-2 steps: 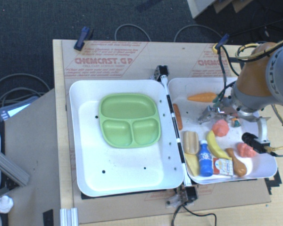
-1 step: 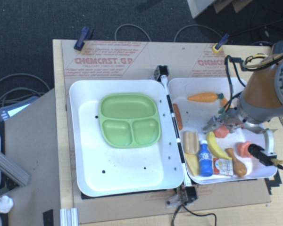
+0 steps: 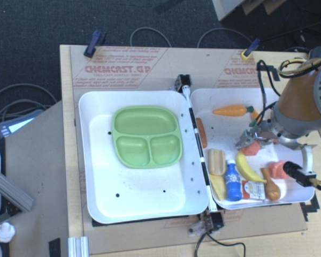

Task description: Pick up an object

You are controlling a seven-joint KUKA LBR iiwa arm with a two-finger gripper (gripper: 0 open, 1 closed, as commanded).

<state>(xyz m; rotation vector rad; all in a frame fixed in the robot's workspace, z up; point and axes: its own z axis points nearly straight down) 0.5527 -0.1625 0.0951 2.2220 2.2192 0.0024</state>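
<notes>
2 shallow white bins sit side by side: a left bin (image 3: pixel 96 159) and a right bin (image 3: pixel 224 98). The left bin holds 1 green divided plate (image 3: pixel 147 136) with 3 compartments. The right bin holds 1 carrot (image 3: pixel 231 111), 1 hot dog (image 3: pixel 201 132), 1 banana (image 3: pixel 248 168), 1 blue bottle (image 3: pixel 233 182), 1 bread slice (image 3: pixel 216 161) and several small items too jumbled to count.

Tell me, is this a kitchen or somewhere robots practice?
Probably a robot lab, not a kitchen. A grey and orange robot arm reaches over two white bins clamped on a bench, loose cables trail around, and the carrot and banana look like toys.
</notes>
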